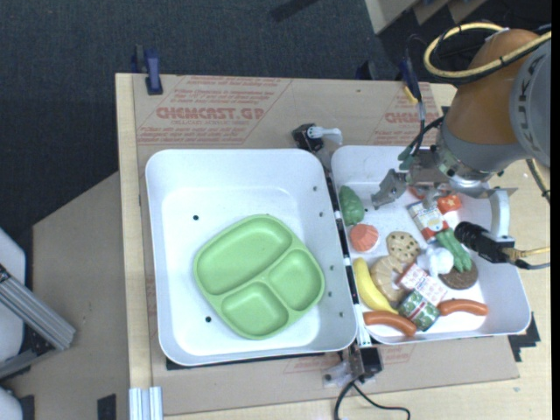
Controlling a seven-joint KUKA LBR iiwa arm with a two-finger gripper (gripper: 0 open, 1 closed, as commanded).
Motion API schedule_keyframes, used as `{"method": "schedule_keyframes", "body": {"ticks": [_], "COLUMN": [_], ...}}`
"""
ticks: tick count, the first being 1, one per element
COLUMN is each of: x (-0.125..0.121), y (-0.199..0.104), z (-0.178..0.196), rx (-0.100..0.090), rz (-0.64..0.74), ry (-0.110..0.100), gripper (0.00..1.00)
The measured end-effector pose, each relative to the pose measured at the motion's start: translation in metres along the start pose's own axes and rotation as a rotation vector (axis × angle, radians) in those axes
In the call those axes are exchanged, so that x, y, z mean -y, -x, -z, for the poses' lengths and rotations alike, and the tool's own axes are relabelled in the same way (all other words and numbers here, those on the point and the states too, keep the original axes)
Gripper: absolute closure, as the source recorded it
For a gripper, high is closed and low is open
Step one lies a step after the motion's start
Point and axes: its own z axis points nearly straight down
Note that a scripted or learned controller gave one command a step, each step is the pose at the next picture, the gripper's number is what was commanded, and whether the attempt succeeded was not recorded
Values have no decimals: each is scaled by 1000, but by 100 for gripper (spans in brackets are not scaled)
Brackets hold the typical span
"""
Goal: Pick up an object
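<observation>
The right bin (pixel 516 309) holds a heap of toy food. A green pepper (pixel 351 206) lies by its left wall, with a pink-orange piece (pixel 363 236) just below it. Nearby are a chocolate-chip cookie (pixel 402 246), a banana (pixel 369 289), a red sausage (pixel 390 324) and a green can (pixel 421 310). A brown donut (pixel 459 277), a second sausage (pixel 465 306) and a red-and-white packet (pixel 428 218) lie further right. My gripper (pixel 404 185) hangs over the bin's upper part, above the packet and to the right of the pepper. Nothing shows in its grasp.
The left bin (pixel 175 182) holds a green divided plate (pixel 258 276). A black fitting (pixel 308 136) sits at the far edge between the bins. The arm's grey wrist and orange band (pixel 490 86) cover the right bin's upper right corner. Cables (pixel 503 250) run across that bin's right side.
</observation>
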Motion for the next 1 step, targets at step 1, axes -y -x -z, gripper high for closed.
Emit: {"method": "schedule_keyframes", "body": {"ticks": [1], "x": [9], "y": [41], "z": [56], "rx": [4], "rz": [-3], "ry": [11], "gripper": [0]}}
